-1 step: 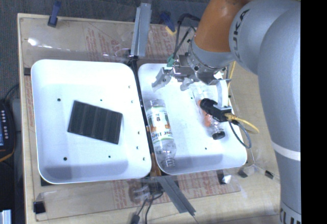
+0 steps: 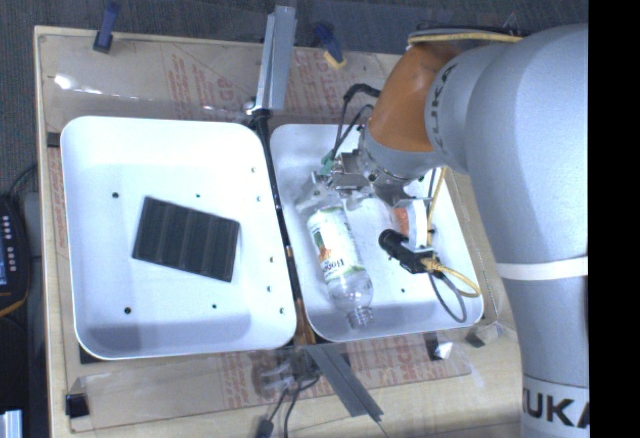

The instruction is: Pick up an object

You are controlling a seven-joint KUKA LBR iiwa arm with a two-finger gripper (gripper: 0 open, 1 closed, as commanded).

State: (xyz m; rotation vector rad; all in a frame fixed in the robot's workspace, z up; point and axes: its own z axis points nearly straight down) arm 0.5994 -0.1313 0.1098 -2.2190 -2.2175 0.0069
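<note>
Over the right bin [image 2: 455,301] we see the gripper [image 2: 338,178] at the plastic bottle's [image 2: 338,261] upper end — its opening we cannot tell — arm bent down from the right.

Two shallow white plastic bins [image 2: 80,226] sit on a tan counter [image 2: 150,61] printed with faint red lettering, the left one carrying a dark grey ribbed rectangular panel [image 2: 187,239], the right one a clear plastic bottle [image 2: 338,261] with a white, green and orange label.
</note>
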